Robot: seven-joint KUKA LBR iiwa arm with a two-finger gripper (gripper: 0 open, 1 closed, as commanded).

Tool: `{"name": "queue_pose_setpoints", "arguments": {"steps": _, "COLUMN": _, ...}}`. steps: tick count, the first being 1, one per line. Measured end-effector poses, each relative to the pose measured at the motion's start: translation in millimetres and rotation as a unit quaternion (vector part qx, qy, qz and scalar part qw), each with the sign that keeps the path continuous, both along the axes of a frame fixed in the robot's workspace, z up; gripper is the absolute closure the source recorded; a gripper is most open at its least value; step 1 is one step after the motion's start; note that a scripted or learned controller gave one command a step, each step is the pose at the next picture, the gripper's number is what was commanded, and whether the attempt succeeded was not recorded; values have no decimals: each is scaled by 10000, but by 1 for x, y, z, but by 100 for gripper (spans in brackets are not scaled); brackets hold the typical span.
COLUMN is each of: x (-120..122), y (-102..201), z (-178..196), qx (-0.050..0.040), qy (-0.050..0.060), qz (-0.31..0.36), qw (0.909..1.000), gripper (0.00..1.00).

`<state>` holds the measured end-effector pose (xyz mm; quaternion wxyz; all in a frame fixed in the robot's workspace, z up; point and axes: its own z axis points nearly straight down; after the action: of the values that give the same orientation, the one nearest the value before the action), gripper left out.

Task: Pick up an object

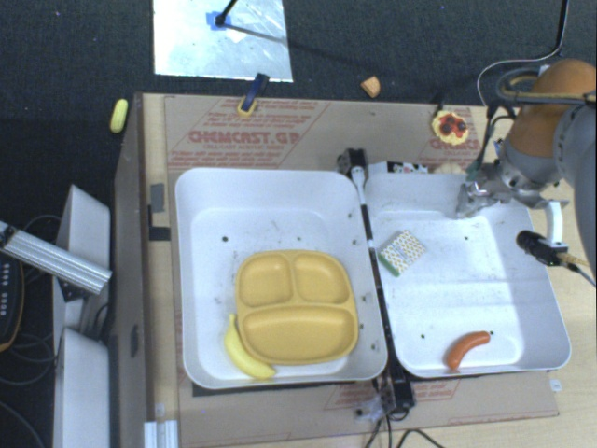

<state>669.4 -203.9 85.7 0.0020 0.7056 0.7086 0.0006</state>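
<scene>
Risk: gripper [474,197] sits over bare floor at back-right corner of right bin [522,343], well apart from every obj, so a close here likely grabs nothing. Sponge [402,251] lies near the divider, may slide if nudged; sausage [467,347] is by the front wall, awkward reach. Arm [550,129] comes in from right, wrist bent down-left into the bin. Fingers: can't tell how far open, nothing seen between them. Left bin [201,250] has yellow tray [297,306] w/ banana [244,353] touching its front-left edge.
</scene>
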Motion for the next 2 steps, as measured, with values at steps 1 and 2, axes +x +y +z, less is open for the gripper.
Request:
{"name": "queue_pose_setpoints", "arguments": {"steps": 1, "x": -31, "y": -3, "z": -1, "qx": 3, "qy": 6, "qz": -15, "qw": 10000, "gripper": 100}}
{"name": "queue_pose_setpoints", "arguments": {"steps": 2, "x": -23, "y": -3, "z": 0, "qx": 6, "qy": -1, "qz": -2, "qw": 10000, "gripper": 100}}
